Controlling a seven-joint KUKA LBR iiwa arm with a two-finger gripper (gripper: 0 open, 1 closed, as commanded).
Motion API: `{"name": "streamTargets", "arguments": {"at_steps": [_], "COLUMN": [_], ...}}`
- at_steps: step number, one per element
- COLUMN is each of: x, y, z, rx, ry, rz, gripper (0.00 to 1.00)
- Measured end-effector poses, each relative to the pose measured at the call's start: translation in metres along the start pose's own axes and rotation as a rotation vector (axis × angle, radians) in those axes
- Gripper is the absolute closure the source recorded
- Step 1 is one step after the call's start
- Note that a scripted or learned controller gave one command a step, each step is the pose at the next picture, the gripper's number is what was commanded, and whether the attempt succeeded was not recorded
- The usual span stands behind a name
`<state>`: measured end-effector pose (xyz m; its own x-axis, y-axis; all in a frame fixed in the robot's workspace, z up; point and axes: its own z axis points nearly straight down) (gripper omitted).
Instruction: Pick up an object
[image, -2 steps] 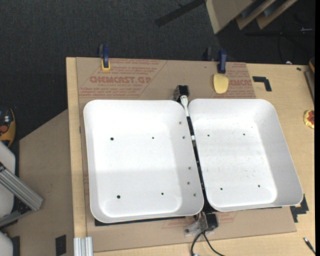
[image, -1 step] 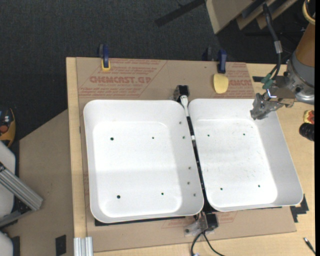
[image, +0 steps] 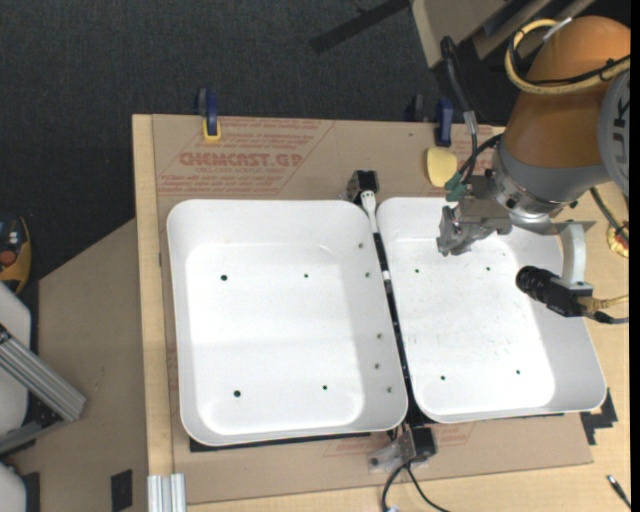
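Note:
My gripper (image: 452, 243) hangs low over the far left part of the right bin (image: 560, 400), close to its back wall. Nothing shows between or under its tips. A small pale yellow object (image: 438, 166) lies on the cardboard just behind the right bin, up and slightly left of the gripper and partly behind a green cable. The floor of the right bin shows only small dark specks and dots.
The left bin (image: 190, 330) sits beside the right one, with a black strip (image: 385, 290) between them. A black cylinder on a white bracket (image: 546, 286) sticks out below the wrist. Blue clamps (image: 209, 103) hold the cardboard's back edge.

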<state>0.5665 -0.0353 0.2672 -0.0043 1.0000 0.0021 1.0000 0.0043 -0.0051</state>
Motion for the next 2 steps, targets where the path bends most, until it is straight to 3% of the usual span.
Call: {"name": "streamTargets", "arguments": {"at_steps": [1,2], "x": [0.049,0.076], "y": [-0.021,0.023], "z": [-0.14,-0.04], "rx": [-0.016,0.002], "ry": [-0.001,-0.002], "rz": [-0.001,0.001], "gripper": [1.0,1.0]}}
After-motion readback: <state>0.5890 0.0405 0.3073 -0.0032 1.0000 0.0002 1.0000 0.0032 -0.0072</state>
